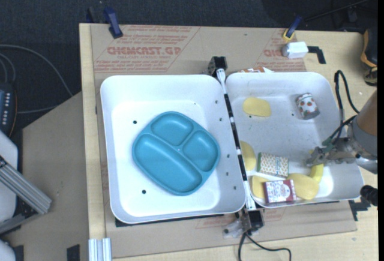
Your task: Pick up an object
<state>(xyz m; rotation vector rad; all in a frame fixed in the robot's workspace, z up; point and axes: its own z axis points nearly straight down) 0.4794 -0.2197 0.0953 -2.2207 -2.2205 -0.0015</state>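
The right bin (281, 81) holds several small items. A flat yellow piece (257, 107) and a small white-and-brown ball (306, 105) lie at its back. A patterned little box (273, 164), a red-and-white packet (279, 191) and a yellow lump (302, 186) lie at the front. A yellow curved item (246, 156) rests against the left wall. My gripper (324, 156) reaches in from the right, low over the bin's right front part. It is just above a small yellow piece (317, 171). Nothing shows as held.
A blue divided plate (175, 152) lies in the middle of the left bin (109, 134). Clamps sit at the bench's back corners, one blue (111, 21) and one yellow-blue (292, 27). A black cable (339, 89) runs by the right bin's edge.
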